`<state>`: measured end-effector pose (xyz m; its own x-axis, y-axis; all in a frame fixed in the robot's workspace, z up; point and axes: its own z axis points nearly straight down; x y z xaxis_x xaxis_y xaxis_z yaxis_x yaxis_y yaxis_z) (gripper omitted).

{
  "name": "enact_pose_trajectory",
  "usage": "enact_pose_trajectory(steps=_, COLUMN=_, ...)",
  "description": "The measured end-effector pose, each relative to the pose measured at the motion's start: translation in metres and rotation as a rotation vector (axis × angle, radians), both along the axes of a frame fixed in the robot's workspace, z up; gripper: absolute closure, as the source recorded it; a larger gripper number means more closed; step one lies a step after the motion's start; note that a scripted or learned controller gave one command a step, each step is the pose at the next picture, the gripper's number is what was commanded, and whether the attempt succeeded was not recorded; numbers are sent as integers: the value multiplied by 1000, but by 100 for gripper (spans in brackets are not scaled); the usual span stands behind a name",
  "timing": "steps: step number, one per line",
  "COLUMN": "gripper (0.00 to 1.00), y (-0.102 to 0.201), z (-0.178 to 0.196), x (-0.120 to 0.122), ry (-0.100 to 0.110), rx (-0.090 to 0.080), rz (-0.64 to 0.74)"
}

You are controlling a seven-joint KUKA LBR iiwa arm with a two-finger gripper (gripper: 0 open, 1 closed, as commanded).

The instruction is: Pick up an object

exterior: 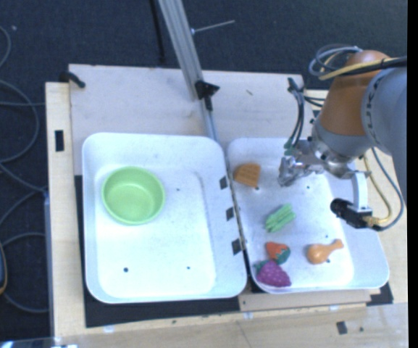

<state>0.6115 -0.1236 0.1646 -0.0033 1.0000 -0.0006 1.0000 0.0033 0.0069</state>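
Observation:
The right bin [361, 263] holds several toy foods: a tan bread-like piece [248, 174] at its upper left, a green ridged vegetable [279, 217] in the middle, a red-orange strawberry [277, 251], a purple grape bunch [273, 273] at the front, and an orange drumstick-shaped piece [323, 251] to the right. My gripper [290, 173] hangs over the bin's upper middle, to the right of the tan piece and above the green vegetable. Nothing shows between its fingers.
The left bin [187, 267] holds a light green bowl [132, 194] at its left side. A metal pole [185, 46] rises from the bench behind the bins. Cables loop beside the arm's wrist [361, 212] at the right bin's right side.

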Motion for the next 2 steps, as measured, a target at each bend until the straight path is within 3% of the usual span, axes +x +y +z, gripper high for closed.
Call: enact_pose_trajectory(steps=2, gripper=100, y=8, z=103, x=14, ry=0, rx=0, rz=1)
